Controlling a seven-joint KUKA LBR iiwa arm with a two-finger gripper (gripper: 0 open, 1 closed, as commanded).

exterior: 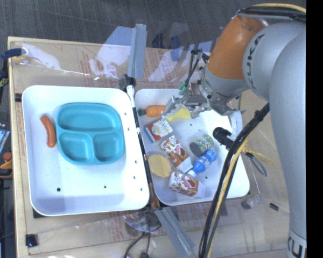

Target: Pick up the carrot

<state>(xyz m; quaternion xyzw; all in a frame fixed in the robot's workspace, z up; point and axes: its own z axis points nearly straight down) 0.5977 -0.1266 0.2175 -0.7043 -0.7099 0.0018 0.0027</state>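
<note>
The carrot [154, 110] is small and orange with a green tip. It lies at the far left corner of the right bin [238, 183], close to the divider between the bins. My gripper [181, 103] hangs low over the back of that bin, just right of the carrot and above a yellow item [178, 115]. Nothing shows as held. The grey arm with its orange band [234, 44] reaches in from the right and hides the bin's far right corner.
Near the carrot lie a small carton [160, 128], a patterned box [175, 150], a can [203, 143], a blue bottle [204, 162], a yellow disc [160, 165] and another carton [183, 183]. The left bin [35, 187] holds a blue divided plate [91, 132] and a sausage [48, 130].
</note>
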